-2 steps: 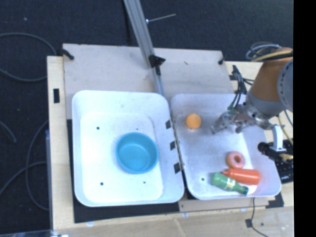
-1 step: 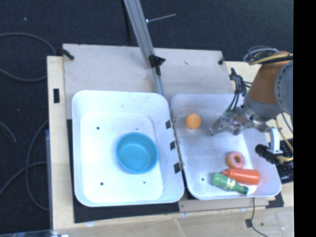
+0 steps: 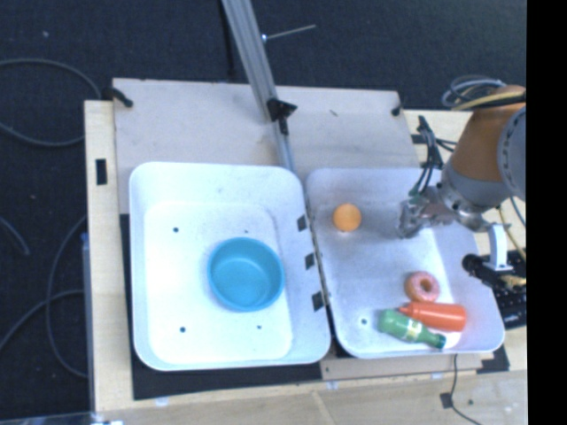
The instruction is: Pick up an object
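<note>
1. over the right bin (image 3: 372, 184), near its upper right part, the gripper (image 3: 413, 220) was seen hanging from the grey arm (image 3: 483, 162), which reached in from the right.
2. whether the fingers were spread or pressed together could not be told, since they were blurred and small; nothing was seen between them.
3. an orange ball (image 3: 347, 218) was seen lying in the right bin, to the left of the gripper and apart from it, near the bin's left wall.
4. a pink ring-shaped toy (image 3: 423, 286) was seen lower in the same bin, toward its lower right corner.
5. just below the ring, an orange carrot-like piece (image 3: 436, 314) was laid on its side, and a green bottle (image 3: 410, 328) was laid just beside and below it, seemingly touching.
6. in the left bin (image 3: 159, 184), a blue bowl (image 3: 245, 274) was set upright near the middle, well apart from everything else.
7. both bins were carried side by side on the table (image 3: 102, 326), and a grey metal rail (image 3: 252, 51) was seen slanting down from the top toward the gap between them.
</note>
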{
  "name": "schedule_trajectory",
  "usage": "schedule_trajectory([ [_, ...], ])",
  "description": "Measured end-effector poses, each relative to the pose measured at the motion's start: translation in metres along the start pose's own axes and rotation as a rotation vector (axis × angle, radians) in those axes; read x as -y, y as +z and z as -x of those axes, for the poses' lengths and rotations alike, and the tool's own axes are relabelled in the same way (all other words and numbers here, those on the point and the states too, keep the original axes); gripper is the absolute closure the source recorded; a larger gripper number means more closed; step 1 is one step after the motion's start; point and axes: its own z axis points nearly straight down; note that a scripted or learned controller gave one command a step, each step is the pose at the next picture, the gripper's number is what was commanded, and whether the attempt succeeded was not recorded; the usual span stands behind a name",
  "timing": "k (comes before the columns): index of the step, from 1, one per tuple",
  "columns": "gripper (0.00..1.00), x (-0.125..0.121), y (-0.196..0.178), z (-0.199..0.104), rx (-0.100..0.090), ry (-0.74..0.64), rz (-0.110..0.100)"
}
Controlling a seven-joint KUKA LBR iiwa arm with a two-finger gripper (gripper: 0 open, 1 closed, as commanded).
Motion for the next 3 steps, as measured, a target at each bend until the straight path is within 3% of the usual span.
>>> schedule_trajectory([
  [3, 1.0, 0.002, -0.168, 0.001, -0.002, -0.011, 0.004],
])
